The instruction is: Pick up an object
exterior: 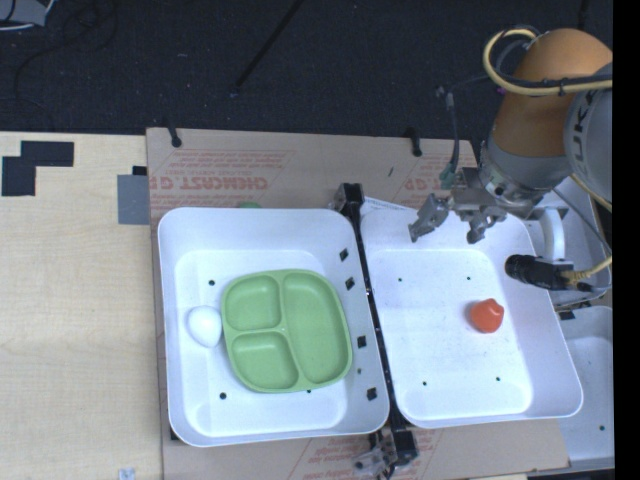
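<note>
Here the claw (452, 224) hangs spread wide and empty over the right bin's (560, 408) far edge; the small orange object (487, 315) lies near that bin's right wall. Centre the fingers over it before descending.

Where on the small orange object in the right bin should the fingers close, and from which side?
Probably straight from above, closing across the middle of the orange object: it looks small and rounded, and sits alone on the right bin's floor, clear of the walls.
</note>
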### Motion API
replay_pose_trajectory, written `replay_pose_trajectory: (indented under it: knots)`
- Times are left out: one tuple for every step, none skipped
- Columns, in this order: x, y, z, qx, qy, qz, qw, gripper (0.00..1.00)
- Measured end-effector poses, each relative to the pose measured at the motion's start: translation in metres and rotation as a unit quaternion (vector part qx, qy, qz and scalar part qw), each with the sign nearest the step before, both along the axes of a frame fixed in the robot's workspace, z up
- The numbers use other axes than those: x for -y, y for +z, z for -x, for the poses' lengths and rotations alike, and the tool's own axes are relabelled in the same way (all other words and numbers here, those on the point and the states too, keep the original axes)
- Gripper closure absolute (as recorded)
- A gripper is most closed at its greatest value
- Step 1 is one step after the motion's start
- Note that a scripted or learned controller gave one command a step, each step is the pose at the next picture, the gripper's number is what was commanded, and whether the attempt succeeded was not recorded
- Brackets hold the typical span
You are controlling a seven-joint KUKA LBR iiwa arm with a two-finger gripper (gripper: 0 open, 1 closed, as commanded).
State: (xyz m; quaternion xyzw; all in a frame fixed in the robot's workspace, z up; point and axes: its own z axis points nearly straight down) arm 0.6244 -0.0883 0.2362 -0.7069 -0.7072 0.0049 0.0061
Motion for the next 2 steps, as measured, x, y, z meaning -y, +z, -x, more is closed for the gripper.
replay_pose_trajectory:
  knots:
    - [0.000,0.008,-0.002,0.006,0.001,0.0005,1.0000,0.00]
    - [-0.002,-0.036,-0.005,0.004,0.000,0.0005,1.0000,0.00]
